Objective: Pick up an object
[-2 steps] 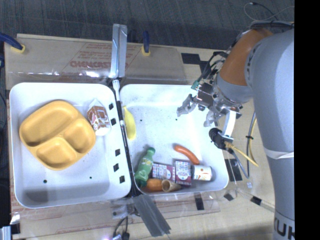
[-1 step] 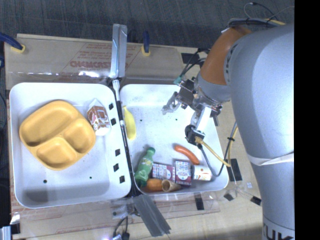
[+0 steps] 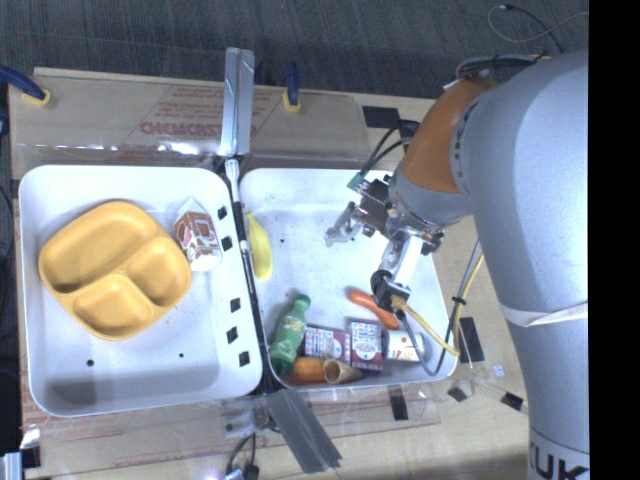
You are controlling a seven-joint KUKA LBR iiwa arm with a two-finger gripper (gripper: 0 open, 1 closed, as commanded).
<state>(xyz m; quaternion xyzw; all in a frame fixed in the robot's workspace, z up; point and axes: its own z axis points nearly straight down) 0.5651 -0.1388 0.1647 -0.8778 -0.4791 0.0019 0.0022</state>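
Camera view: the grey arm (image 3: 520,168) reaches in from the right, across the far right corner of the right bin (image 3: 300,193). Its jaws point toward the bin's middle, over a bare stretch of white floor in the far half. At this slant I cannot tell whether they stand wide or narrow.

The things to pick lie apart from the jaws. Most of them are crowded along the near wall of the right bin:
- A green bottle (image 3: 289,330) lies tilted, with its cap toward the far side.
- Just beside it to the right are two small printed boxes (image 3: 322,343) (image 3: 366,345), touching each other.
- Next comes a white carton (image 3: 404,348) in the near right corner.
- An orange-brown cone (image 3: 318,371) lies against the near wall, below the bottle and the first box.
- A carrot (image 3: 368,304) lies aslant, just beyond the second box. It is the nearest thing to the jaws.
- A yellow fruit (image 3: 259,248) rests against the bin's left wall, well apart from the rest.

The left bin (image 3: 40,388) holds a yellow divided tray (image 3: 112,266) on its left side. A small brown-and-white packet (image 3: 197,236) lies just beside the tray's right edge, near the wall between the bins. Both bins sit on the pale bench (image 3: 330,118).
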